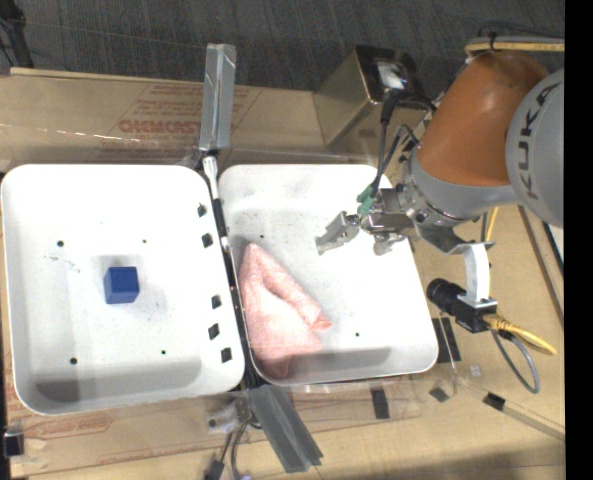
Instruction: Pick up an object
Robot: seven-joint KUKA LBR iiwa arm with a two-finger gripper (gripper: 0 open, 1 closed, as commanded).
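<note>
Camera view: claw above pink cloth

The grey arm with its orange band reaches in from the right, its wrist bent low, the metal two-finger gripper pointing left, nothing between its fingers.

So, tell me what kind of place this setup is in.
Most likely a robotics lab's grasping test bench: two white bins clamped side by side on cardboard, a KUKA arm reaching over the right one, and test objects, a blue cube and a pink cloth.
</note>
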